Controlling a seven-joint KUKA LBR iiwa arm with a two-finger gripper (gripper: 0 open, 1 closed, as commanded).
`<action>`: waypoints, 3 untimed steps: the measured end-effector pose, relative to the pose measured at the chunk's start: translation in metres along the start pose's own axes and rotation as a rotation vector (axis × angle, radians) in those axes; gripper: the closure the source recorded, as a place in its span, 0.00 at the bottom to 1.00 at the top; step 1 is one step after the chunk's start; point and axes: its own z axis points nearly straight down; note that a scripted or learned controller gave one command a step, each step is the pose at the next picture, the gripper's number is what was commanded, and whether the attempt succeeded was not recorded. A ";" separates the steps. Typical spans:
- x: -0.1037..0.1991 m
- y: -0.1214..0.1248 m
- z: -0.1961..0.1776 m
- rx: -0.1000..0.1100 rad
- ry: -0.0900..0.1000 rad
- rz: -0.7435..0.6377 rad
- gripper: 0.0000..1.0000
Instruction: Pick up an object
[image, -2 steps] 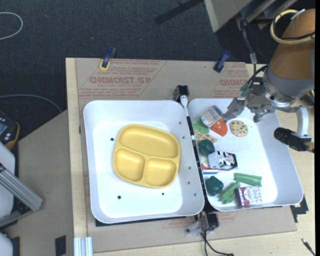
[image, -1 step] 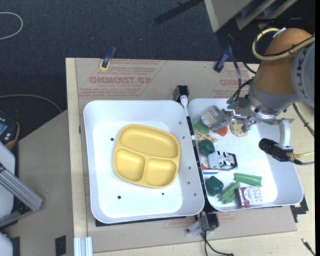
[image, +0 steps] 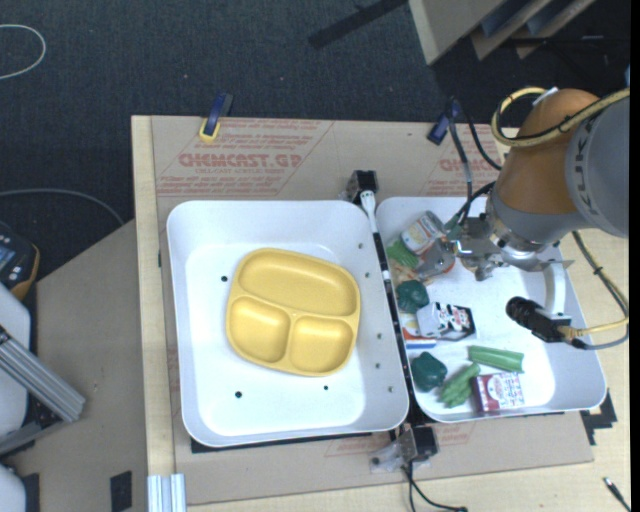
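Camera view, seen from above: my gripper (image: 440, 255) hangs low in the right bin (image: 580, 385) near its upper left corner (whether it is wide or narrow I cannot tell), among small objects. A yellow tray (image: 292, 312) lies in the left bin (image: 200, 300).

"CHEMCAST GP" in red on brown board (image: 240, 160), print elsewhere unreadable

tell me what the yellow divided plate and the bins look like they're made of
Yellow divided plate: likely moulded plastic, smooth and semi-glossy, with soft highlights on its rounded compartment ridges. Left bin and right bin: probably thin white plastic, going by the rounded corners and faint sheen, though coated metal can't be ruled out.
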 end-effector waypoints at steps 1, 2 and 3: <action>0.002 0.002 0.048 -0.009 0.003 -0.001 0.00; 0.001 0.004 0.034 -0.017 0.000 -0.001 1.00; -0.006 0.004 -0.028 -0.015 -0.004 -0.002 1.00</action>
